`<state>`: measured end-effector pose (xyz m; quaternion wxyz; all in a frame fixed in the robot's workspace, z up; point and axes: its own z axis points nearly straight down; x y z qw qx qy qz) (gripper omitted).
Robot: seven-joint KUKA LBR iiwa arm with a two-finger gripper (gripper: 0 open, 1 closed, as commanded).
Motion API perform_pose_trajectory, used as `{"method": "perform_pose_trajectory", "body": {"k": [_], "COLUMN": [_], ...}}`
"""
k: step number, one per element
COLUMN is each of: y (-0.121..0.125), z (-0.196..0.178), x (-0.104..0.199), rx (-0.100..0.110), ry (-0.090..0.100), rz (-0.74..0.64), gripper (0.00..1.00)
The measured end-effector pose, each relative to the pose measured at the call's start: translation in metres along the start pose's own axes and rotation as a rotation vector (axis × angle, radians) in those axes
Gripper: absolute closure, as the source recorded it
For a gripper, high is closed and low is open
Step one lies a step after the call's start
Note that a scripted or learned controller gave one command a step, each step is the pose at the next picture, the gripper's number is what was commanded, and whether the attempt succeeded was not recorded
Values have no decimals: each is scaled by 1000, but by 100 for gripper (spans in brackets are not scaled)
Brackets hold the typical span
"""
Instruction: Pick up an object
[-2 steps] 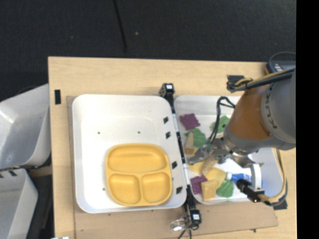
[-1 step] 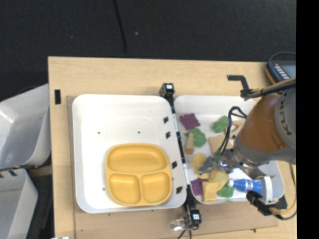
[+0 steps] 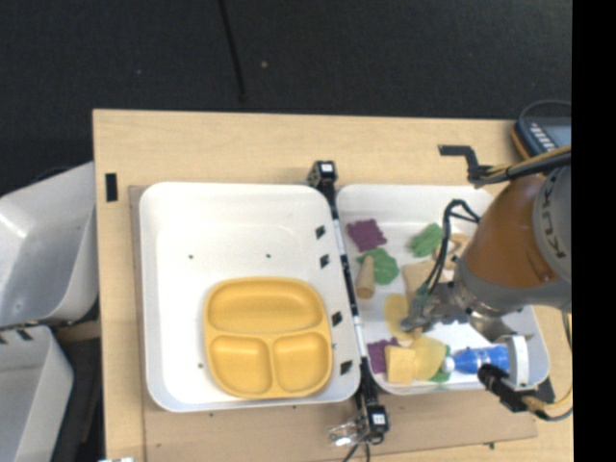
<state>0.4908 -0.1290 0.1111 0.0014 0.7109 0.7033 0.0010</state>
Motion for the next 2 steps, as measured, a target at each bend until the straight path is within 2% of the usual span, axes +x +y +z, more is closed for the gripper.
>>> {"method": "perform_pose_trajectory", "body": {"k": [1,2], "y": [11,0], "z": [-97,-204], "x": [70,133], "rx": [-8,-10], "ry": [2,3], "rz": [-20,-21], "gripper": [100,100]}}
